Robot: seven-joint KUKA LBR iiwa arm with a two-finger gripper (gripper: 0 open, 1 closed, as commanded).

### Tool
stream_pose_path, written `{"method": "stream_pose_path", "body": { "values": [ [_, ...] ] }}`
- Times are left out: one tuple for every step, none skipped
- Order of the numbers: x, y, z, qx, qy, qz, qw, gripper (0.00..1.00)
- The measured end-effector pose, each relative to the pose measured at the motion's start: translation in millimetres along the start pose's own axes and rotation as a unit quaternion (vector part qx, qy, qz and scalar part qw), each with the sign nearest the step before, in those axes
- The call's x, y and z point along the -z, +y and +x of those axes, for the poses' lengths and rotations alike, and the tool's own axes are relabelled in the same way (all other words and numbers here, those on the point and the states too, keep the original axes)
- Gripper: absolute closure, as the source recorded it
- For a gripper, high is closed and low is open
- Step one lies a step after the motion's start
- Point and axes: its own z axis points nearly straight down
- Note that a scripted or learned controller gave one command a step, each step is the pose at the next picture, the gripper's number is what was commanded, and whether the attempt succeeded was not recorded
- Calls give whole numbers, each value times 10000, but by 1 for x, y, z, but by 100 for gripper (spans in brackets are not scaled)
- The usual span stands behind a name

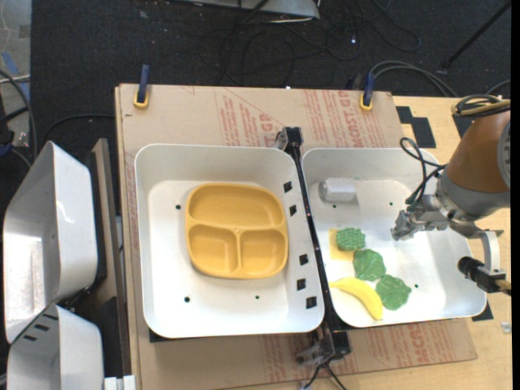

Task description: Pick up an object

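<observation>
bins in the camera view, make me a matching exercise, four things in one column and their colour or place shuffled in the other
Things:
1. divided tray
2. banana
3. small block
4. gripper

Descriptions:
A. grey, near the far wall of the right bin
B. yellow, curved, at the near edge of the right bin
C. orange-yellow, in the left bin
D. over the right bin, right of the green pieces

Pairs: 1-C, 2-B, 3-A, 4-D

light: bright, even, from overhead | glare: white bins (154,218) washed out | shadows: soft, faint | focus: slightly soft, grainy | floor: dark
</observation>
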Motion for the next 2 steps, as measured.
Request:
{"method": "stream_pose_path", "body": {
  "values": [
    [59,-4,6,19,-1,-6,10000,100],
    [109,7,1,25,-9,-25,10000,100]
  ]
}}
